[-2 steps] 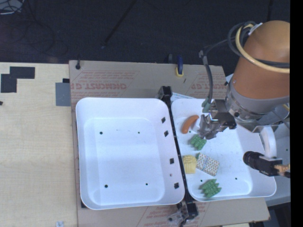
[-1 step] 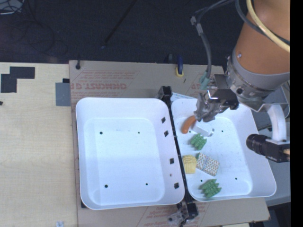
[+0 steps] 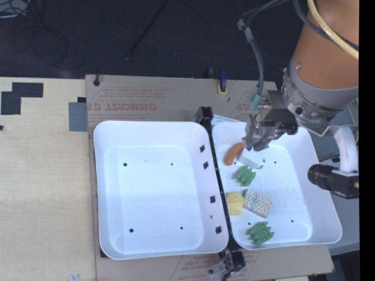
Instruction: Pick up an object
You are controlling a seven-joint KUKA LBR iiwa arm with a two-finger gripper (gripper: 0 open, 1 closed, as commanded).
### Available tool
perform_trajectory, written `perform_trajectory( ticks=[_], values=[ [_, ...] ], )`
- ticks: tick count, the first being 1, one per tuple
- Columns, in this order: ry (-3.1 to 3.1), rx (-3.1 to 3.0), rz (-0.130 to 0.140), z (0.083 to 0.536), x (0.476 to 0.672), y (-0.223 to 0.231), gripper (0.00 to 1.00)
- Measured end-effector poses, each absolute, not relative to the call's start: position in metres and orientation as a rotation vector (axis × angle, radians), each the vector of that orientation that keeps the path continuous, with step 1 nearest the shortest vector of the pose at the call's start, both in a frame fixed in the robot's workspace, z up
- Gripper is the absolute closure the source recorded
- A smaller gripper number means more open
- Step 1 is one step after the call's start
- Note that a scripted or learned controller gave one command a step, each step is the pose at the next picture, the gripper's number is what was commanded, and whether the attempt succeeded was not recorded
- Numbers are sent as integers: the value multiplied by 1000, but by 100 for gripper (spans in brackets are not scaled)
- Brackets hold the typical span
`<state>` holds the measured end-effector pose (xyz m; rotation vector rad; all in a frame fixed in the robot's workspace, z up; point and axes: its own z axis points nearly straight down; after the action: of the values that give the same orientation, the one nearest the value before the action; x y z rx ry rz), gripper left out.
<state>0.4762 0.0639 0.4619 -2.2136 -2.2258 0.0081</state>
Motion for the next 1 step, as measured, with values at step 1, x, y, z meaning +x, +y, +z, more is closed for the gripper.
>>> perform_trajectory(
  ticks=[1],
  values=[
    [-2231,-2206,13,471,476,65,100]
  ],
)
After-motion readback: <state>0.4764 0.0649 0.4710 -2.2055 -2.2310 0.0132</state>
